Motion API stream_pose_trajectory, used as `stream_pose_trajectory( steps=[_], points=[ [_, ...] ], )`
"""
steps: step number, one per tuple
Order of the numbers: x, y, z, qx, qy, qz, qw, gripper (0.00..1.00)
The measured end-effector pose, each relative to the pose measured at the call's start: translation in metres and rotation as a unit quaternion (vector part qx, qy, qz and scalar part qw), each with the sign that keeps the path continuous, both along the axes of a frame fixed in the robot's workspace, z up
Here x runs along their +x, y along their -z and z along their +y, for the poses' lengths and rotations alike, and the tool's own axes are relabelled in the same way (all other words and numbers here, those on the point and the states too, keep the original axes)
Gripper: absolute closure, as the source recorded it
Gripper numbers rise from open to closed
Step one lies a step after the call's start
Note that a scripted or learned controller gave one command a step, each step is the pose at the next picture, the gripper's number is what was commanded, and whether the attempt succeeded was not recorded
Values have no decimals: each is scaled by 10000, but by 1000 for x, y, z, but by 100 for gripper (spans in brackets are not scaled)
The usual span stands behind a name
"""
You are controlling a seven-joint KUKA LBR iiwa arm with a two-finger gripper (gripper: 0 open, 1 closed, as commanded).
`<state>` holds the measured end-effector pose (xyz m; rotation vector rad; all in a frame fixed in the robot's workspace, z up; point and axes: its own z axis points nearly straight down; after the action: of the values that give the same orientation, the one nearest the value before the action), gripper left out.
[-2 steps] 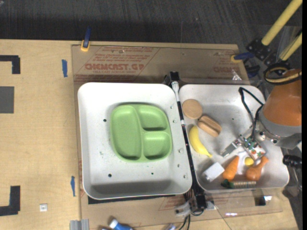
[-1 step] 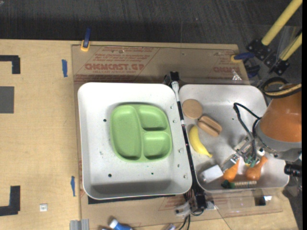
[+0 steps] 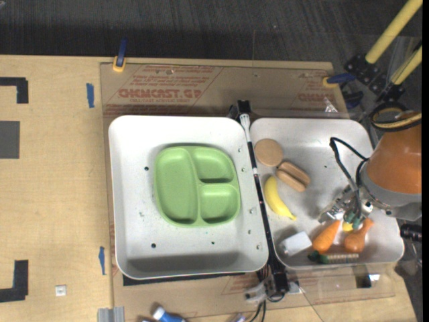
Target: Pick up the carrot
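The carrot (image 3: 326,236) is orange with a dark green end and lies in the front part of the right bin (image 3: 315,134). My gripper (image 3: 348,215) hangs right over the carrot's upper end, at the tip of the arm with the orange band (image 3: 399,166). A second orange piece (image 3: 357,237) lies just right of the carrot, under the gripper too. I cannot make out whether anything sits between the gripper's tips.
The right bin also holds a yellow banana (image 3: 277,198), a tan bread roll (image 3: 293,176), a round tan disc (image 3: 269,151) and a white block (image 3: 296,242). A green divided plate (image 3: 197,183) lies in the left bin (image 3: 134,200). A black cable (image 3: 345,154) loops over the right bin.
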<state>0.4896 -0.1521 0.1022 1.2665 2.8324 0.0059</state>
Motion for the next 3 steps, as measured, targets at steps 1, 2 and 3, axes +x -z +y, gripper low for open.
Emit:
stream_pose_trajectory(
  steps=[1, 2, 3],
  points=[
    [-1, 1, 0, 4, -1, 9, 10000, 0],
    [-6, 13, 17, -15, -1085, 115, 9940, 0],
    [0, 0, 17, -43, -1066, 2, 9943, 100]
  ],
)
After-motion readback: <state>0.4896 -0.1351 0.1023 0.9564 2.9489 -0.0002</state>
